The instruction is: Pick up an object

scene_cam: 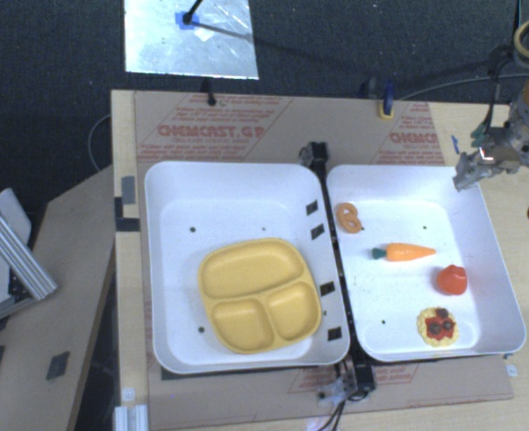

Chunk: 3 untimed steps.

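Observation:
The right bin holds a small orange pretzel-shaped piece at its far left. A toy carrot lies in the middle, a red tomato to its right, and a yellow round piece with dark red berries near the front. My gripper hangs at the right edge of the view, above the far right corner of that bin, well away from all the objects. Nothing shows between its fingers.
The left bin holds a yellow divided plate. Black clips run along the seam between the two bins. A shiny metal sheet lies beyond the bench. An aluminium frame stands at the left.

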Motion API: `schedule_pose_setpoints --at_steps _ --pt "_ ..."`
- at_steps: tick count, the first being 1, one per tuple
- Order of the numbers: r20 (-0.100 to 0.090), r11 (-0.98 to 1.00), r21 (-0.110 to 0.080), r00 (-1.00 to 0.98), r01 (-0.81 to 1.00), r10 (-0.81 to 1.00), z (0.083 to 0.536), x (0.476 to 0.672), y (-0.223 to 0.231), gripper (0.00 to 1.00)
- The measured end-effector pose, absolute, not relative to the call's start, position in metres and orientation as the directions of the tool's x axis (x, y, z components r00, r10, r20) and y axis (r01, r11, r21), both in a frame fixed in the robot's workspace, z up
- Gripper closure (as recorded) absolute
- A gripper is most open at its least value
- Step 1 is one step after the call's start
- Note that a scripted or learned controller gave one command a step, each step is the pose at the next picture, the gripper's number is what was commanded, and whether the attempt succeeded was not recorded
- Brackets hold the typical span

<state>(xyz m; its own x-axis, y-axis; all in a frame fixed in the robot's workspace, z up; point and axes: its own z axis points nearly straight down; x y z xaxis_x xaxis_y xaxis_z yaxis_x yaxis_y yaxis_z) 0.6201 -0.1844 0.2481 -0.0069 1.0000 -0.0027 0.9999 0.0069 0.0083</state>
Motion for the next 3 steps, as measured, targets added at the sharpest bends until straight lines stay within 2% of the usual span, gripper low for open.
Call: schedule_pose_setpoints --at_steps 1,3 --pt "0.001 0.009 0.001 -0.009 1.0 1.0 0.238 0.615 -0.138 1.0" --pt "0.002 0.011 0.001 -0.011 1.0 1.0 0.218 0.614 -0.024 1.0"
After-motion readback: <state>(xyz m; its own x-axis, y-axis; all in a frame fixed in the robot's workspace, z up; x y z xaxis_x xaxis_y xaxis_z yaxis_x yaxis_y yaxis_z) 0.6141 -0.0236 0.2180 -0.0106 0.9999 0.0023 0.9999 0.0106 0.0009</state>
